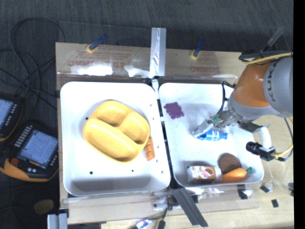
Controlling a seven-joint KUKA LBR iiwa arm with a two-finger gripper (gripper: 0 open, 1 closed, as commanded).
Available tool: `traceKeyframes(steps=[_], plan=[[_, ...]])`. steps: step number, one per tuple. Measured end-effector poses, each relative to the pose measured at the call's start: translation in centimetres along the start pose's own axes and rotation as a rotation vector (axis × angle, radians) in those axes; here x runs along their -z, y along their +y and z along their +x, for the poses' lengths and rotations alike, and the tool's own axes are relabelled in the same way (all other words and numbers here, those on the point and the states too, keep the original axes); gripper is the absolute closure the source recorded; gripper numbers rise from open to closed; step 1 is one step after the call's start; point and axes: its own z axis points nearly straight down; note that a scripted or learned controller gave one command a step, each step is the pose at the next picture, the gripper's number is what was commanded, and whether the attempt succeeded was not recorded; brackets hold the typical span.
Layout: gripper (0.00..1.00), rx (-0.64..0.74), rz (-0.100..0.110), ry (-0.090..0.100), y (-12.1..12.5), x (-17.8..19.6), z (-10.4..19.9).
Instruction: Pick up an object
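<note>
— Two bins; what crowds my gripper point(202, 128)?
— I see it in the right bin point(190, 175), touching a blue bottle point(214, 136) mid-bin. Finger state: cannot tell. Purple scrap point(174, 110) toward the far-left corner; carrot point(233, 174), brown ball point(230, 162), packet point(203, 172) along the near edge.

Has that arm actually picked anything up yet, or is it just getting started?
Nothing looks lifted yet. The gripper is down in the right bin, right beside the blue object, which lies on the bin floor. Whether it has a grasp is unclear. Gripping and raising something remain.
</note>
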Motion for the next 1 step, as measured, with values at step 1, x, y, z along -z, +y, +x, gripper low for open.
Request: traceKeyframes(steps=[1], plan=[[0.0, 0.002, 0.0, 0.001, 2.35, -0.1, -2.29]])
